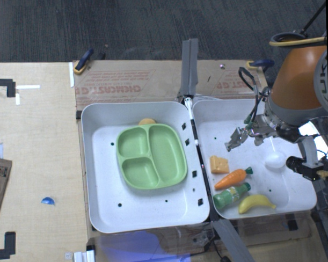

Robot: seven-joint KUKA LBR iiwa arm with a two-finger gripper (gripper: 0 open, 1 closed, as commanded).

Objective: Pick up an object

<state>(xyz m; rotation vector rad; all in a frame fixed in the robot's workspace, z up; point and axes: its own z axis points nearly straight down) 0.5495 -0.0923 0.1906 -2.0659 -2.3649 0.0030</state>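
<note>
- Banana point(256, 204) lies nearest, at the front of the right bin point(295, 205), with a green bottle point(229, 195) touching its left end.
- Just behind them, a carrot point(231, 177) rests at a slant, and a wedge of cheese point(219, 164) sits just beyond its tip — all four candidates for the pick lie on the bin floor, untouched.
- Left bin point(95, 173) holds a green divided plate point(151, 155), with a small yellowish item point(147, 122) peeking out at its far rim.
- Farther back in the right bin, the gripper point(240, 136) hangs above bare floor, behind the cheese and apart from it.
- Whether its fingers are spread or pressed together cannot be told from this angle; nothing is seen between them.
- Progress, as judged here: the pick has not begun in earnest — the approach, the closing and the lift are all left.
</note>
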